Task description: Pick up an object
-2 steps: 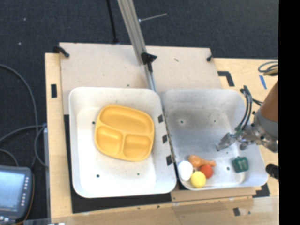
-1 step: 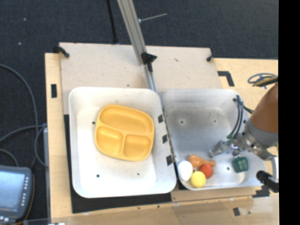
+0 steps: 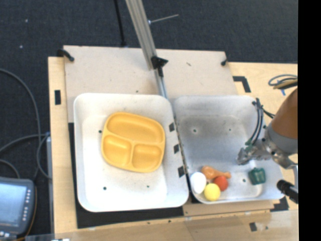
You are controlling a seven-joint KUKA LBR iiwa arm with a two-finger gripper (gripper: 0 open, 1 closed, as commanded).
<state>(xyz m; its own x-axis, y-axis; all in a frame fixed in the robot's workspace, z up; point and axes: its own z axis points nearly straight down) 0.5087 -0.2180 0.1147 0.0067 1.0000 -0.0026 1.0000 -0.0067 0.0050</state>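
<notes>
Approach step: your gripper hovered over the right bin, its state impossible to tell. The green block lay just beside it; next, you needed descent and closure.

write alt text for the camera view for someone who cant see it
A grey arm reaches in from the right, its gripper low over the right bin, just above a green block. A white egg, yellow ball, red ball and orange piece cluster at that bin's near edge. The left bin holds a yellow divided plate.
</notes>
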